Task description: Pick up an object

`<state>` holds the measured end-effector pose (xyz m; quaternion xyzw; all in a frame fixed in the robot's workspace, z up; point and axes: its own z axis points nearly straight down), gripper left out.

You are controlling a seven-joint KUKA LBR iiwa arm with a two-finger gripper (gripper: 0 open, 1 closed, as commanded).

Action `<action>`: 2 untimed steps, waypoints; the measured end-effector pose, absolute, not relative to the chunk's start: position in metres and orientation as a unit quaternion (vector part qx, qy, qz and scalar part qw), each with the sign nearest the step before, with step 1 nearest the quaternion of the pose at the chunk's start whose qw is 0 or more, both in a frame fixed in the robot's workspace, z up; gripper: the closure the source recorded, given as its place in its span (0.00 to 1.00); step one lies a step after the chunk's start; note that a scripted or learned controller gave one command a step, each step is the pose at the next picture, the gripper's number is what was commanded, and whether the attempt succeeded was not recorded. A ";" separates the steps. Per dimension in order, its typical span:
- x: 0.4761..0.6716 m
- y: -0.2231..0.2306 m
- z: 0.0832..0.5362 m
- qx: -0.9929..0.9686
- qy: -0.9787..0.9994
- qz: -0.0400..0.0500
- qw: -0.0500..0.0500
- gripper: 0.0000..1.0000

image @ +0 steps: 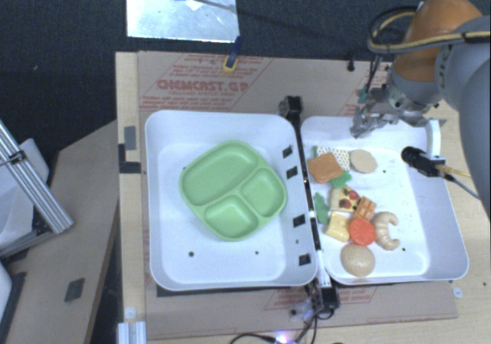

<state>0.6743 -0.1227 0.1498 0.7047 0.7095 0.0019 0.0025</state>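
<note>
Below the gripper [367,124] — apart — lies a round cracker [363,160].

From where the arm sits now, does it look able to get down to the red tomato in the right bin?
Probably yes. The tomato lies uncovered from above, though a croissant and yellow piece press close beside it, leaving the gripper little room.

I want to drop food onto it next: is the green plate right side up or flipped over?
Right side up: the green plate shows its three hollow compartments facing upward in the left bin.
</note>
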 end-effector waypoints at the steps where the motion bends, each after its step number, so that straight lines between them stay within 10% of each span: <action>1: 0.685 -0.127 0.203 0.705 0.710 0.002 0.003 1.00; 2: 0.687 -0.127 0.227 0.704 0.710 0.002 0.002 1.00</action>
